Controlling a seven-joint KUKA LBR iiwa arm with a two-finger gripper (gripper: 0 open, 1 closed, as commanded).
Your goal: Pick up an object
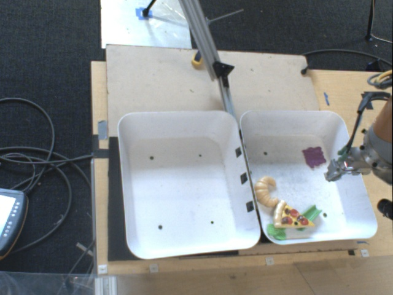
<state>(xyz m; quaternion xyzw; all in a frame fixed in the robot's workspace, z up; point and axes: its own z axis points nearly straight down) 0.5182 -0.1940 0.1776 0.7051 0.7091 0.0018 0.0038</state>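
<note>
Nearest to us, along the front wall of the right bin [353, 229], we see a toy pizza slice [293, 217] lying flat with a green leafy piece [312, 213] touching its right side and another bit of green by its left corner. Just behind the slice, and touching it, lies a curved tan croissant [266, 190], close to the wall that the 2 bins share. Those 3 things form 1 tight cluster in the front left part of the bin.

To the left, the left bin [132, 183] shows its white floor with 4 small dark spots. Black marks sit along the shared rim between the bins.

Farther back in the right bin, a flat purple piece [314, 157] lies by itself, well apart from the cluster.

Just to the right of that purple piece, the gripper [333, 171] hangs over the bin's right side, near it but not touching it. We cannot tell how its tips stand, and we see nothing in them. The grey arm [376, 152] reaches in from the right edge.

Beyond the bins, a slanted metal pole [206, 32] crosses the beige board [159, 78].
</note>
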